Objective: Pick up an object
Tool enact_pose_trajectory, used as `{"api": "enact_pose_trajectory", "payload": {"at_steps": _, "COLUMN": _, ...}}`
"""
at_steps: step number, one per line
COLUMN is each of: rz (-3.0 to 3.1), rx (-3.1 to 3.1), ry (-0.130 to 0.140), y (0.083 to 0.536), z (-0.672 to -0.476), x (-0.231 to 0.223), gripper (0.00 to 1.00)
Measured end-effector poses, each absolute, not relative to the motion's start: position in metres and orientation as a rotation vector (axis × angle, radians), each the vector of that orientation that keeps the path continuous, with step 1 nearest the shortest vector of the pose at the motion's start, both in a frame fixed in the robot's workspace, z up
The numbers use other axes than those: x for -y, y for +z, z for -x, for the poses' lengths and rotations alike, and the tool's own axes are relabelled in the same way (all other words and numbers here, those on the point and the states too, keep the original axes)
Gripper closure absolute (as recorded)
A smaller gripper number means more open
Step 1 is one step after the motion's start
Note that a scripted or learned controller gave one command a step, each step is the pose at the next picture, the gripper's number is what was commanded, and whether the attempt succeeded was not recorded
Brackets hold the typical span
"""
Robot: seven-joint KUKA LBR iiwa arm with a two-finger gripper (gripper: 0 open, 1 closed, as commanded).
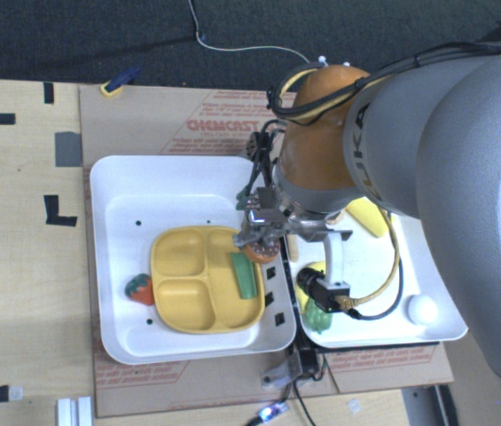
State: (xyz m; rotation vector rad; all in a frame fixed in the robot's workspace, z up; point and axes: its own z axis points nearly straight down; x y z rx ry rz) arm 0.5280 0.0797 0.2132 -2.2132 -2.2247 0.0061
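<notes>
My gripper [255, 236] hangs low over the right side of the left bin [108, 193], at the right rim of a yellow divided plate [199, 280]. A green stick-shaped piece [246, 278] lies on the plate's right edge just below the gripper. A small orange-brown thing [258, 255] sits right at the gripper's tip; whether it is held is unclear. A red and green toy fruit [139, 287] lies left of the plate.
The right bin [441, 327] holds a yellow banana [371, 217], a white ball [423, 309], a green item [318, 320] and a small yellow piece [316, 269]. The arm's bulk covers much of that bin. A cable [232, 47] runs across the dark back.
</notes>
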Motion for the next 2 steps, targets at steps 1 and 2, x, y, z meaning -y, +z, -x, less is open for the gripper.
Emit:
{"api": "enact_pose_trajectory", "payload": {"at_steps": 1, "rz": 2.218, "rx": 2.223, "ry": 0.002, "y": 0.2301, "z": -0.5376, "x": -0.0694, "gripper": 1.00}}
{"api": "enact_pose_trajectory", "payload": {"at_steps": 2, "rz": 2.217, "rx": 2.223, "ry": 0.003, "y": 0.2337, "z": -0.5317, "x": -0.0744, "gripper": 1.00}}
